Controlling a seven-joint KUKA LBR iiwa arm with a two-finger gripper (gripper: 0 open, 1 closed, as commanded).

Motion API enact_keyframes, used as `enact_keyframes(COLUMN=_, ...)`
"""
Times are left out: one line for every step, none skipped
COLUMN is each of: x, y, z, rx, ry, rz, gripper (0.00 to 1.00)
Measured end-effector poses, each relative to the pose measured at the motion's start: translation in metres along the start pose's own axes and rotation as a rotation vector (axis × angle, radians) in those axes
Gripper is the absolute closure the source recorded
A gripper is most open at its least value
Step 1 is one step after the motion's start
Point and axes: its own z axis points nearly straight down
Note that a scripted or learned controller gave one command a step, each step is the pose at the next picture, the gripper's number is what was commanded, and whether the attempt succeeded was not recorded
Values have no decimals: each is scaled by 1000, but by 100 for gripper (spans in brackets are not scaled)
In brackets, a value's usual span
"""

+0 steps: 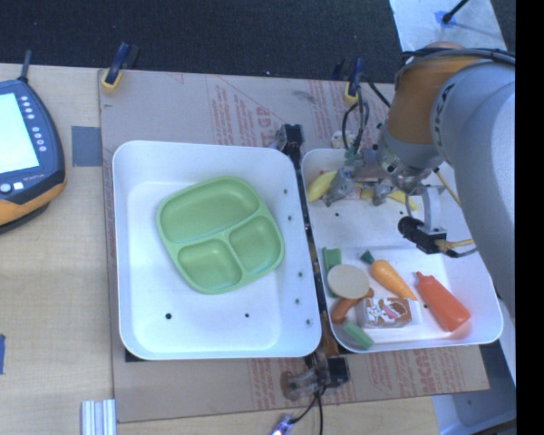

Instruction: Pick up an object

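My gripper (361, 185) is low over the far end of the right bin (490, 329), reaching in from the right under the orange-banded wrist (426, 98). A yellow banana (321, 186) lies just left of it, close to the bin's far left corner; whether they touch is unclear. More yellow (386, 189) peeks out under the gripper body. Nearer the front lie an orange carrot (391, 278), an orange-red bottle (443, 303), a beige round disc (349, 281), a brown sausage (343, 309) and a printed packet (385, 313).
The left bin (140, 324) holds a green divided plate (220, 234). A green piece (331, 260) and another green item (358, 338) lie along the right bin's left side. A teach pendant (14, 157) sits on the bench at far left.
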Motion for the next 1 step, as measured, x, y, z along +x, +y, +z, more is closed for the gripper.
enact_keyframes(x=-12, y=0, z=1, rx=1, ry=6, rz=-1, gripper=0)
